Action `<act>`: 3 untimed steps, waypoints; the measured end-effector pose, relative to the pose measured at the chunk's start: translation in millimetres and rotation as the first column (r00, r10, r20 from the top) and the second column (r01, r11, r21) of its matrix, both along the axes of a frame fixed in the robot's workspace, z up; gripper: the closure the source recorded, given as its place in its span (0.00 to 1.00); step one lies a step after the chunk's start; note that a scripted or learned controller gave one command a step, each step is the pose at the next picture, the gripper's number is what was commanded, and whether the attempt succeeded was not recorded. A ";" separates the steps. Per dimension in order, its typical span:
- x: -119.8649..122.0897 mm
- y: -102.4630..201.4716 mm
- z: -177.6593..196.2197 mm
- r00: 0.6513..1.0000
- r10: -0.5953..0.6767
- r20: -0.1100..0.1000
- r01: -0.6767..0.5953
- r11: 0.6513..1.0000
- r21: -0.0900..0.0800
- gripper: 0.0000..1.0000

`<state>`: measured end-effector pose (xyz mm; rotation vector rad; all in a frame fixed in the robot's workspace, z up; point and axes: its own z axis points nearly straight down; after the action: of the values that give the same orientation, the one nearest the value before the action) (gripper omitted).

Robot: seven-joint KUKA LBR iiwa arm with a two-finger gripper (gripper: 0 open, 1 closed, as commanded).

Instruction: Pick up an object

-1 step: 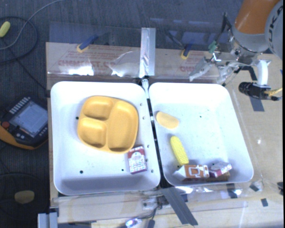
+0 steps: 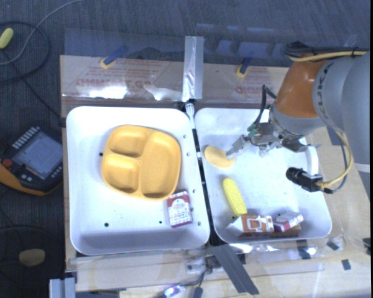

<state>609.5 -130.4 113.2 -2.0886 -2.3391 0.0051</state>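
Nothing looks lifted yet: the pincer [image 2: 247, 140] hangs low in the right bin [image 2: 317, 228] at centre-right of the frame, beside a pale yellow piece [image 2: 219, 158], its spread impossible to judge, so the whole grab remains to do.

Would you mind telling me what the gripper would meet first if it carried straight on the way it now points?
The gripper points toward the view's left and slightly down, at the pale yellow oval object in the right bin. That object would probably be met first, though the height above it is unclear.
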 end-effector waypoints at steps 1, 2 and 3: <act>-40.2 28.0 -22.7 1.000 0.022 0.022 -0.022 1.000 -0.009 0.00; -86.6 28.6 -22.5 0.996 0.081 0.025 -0.081 0.997 -0.007 0.00; -126.1 2.2 -18.8 0.987 0.162 0.003 -0.162 0.987 0.000 0.00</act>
<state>483.5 -128.2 94.4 -1.8925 -2.5027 0.0027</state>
